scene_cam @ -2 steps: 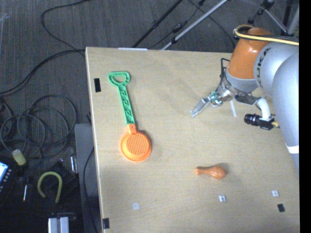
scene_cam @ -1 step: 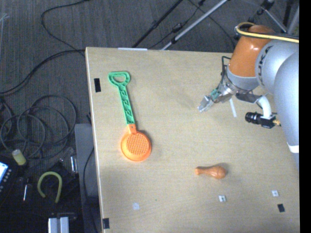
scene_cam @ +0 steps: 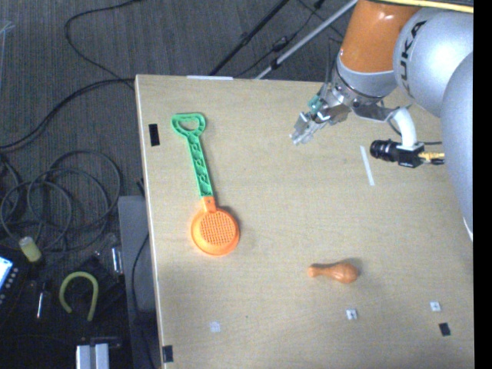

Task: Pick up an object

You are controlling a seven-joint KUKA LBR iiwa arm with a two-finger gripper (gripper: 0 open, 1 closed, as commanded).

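Strainer [scene_cam: 207, 198] and pear-shaped toy [scene_cam: 335, 271] on bench [scene_cam: 292, 206]

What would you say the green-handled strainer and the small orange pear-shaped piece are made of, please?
The strainer looks like moulded plastic: flat saturated green in the openwork handle, solid orange in the round mesh head, matte with no metallic glint. The pear-shaped piece has a smooth, rounded orange-tan surface with a faint sheen; it could be plastic or rubber, but it is too small to tell.

Even, soft overhead light on the tabletop [scene_cam: 307, 206]; faint shadows, dim floor at frame left, slightly grainy, soft focus.
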